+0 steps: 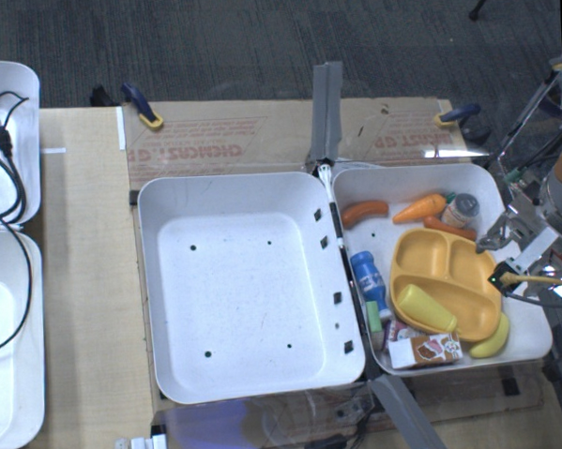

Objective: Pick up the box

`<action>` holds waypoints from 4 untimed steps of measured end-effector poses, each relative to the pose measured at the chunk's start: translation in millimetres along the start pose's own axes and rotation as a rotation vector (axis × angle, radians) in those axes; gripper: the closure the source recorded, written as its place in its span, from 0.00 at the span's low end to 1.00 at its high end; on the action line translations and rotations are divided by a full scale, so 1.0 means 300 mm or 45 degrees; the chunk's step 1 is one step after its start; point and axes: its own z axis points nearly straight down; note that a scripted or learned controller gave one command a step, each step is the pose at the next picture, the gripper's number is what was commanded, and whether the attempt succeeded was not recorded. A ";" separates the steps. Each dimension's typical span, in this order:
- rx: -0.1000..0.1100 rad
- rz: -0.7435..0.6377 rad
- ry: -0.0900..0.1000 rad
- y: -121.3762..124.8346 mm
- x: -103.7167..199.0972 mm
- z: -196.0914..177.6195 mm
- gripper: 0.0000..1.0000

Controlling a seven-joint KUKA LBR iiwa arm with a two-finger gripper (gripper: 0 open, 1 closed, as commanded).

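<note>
So the box (424, 350) is down in the lower right of the frame, lying flat at the front edge of the right bin (536, 342), a little white and brown carton. It's wedged into a pretty crowded corner. The yellow divided plate (443, 267) is right above it, with a yellow block-ish thing (424, 307) sitting on the plate's lower edge, just about touching the box. A banana (489, 339) is just to its right and a blue bottle (366, 278) is up to its left along the bin's divider side.

The gripper (508, 254) is at the right edge of the frame, over the right rim of the plate, well apart from the box. Honestly can't tell if it's open or closed; it's a tangle of metal and cable from this angle.

What I'd worry about:
- The box lies flat and low, so the gripper may just skid over the top.
- It sits close to the bin wall, so one side of the grasp has hardly any room.
- Coming down a bit high in the frame could clip the plate rim or the yellow thing and shove everything around.
- The banana could get nudged or grabbed instead.

The left bin (152, 272) has loads of room, sadly no help here.
</note>
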 end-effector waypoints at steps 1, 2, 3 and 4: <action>-0.005 0.149 0.006 -0.159 0.051 0.414 0.00; -0.001 0.214 -0.001 0.088 -0.047 -0.041 0.00; 0.011 -0.096 -0.006 0.027 -0.094 0.376 0.00; 0.000 -0.048 -0.001 0.091 -0.124 -0.146 0.00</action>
